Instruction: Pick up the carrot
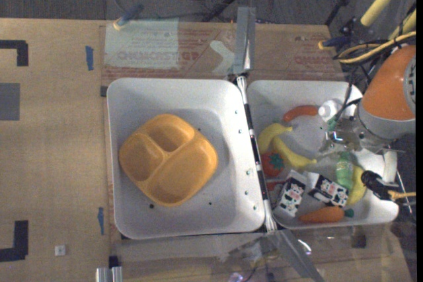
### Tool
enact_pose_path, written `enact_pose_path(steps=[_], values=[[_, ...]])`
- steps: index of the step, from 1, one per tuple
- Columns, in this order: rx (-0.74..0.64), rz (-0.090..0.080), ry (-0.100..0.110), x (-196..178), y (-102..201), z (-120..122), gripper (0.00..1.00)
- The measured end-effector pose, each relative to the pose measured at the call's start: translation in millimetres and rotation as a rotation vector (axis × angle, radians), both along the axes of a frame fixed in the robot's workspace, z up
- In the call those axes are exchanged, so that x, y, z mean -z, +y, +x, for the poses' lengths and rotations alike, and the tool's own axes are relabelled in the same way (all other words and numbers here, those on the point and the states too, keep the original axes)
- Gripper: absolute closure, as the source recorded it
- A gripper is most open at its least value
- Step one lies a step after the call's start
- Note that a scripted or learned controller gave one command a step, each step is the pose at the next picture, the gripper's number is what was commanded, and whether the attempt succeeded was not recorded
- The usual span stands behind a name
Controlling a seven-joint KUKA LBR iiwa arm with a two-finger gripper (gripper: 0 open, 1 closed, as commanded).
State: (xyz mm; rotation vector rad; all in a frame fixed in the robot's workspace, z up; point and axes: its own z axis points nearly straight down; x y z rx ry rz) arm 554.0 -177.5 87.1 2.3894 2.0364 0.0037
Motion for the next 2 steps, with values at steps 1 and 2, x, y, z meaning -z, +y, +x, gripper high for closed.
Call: enact_pose_path(steps=[1,2], values=[[0.285,0.001,0.003,-97,94,-1,1.0],[0.615,0.0,0.004,-97,139,-7,1.0]])
